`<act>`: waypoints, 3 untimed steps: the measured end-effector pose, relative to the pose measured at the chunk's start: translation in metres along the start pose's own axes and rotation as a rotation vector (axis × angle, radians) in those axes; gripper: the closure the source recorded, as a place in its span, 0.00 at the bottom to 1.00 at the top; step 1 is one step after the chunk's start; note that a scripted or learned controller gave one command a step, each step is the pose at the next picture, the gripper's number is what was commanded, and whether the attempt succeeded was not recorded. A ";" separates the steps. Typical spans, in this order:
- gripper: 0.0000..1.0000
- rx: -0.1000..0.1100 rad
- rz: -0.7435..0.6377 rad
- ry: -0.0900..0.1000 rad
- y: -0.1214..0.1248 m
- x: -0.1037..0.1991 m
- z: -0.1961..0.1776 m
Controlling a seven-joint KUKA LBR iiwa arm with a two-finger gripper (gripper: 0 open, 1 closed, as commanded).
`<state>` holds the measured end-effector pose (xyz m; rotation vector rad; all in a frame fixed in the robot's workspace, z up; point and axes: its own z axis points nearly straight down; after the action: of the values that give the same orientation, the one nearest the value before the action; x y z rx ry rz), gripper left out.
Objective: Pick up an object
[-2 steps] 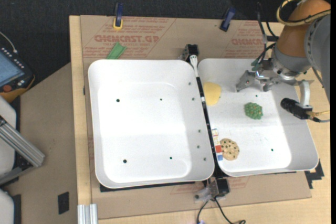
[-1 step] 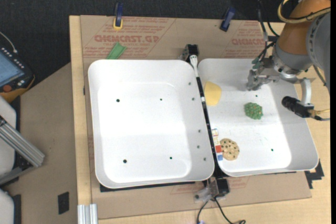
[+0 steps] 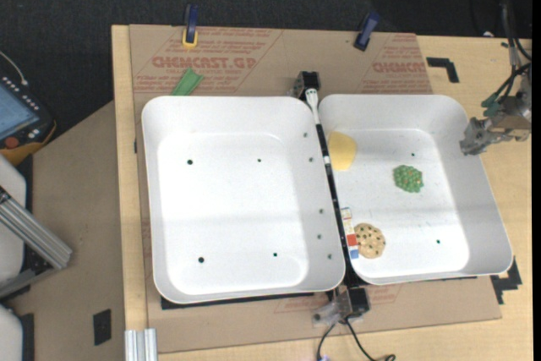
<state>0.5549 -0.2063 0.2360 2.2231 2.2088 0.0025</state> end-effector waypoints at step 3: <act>1.00 0.004 0.001 -0.001 -0.076 -0.019 -0.043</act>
<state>0.4783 -0.2251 0.2784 2.2258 2.2093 -0.0039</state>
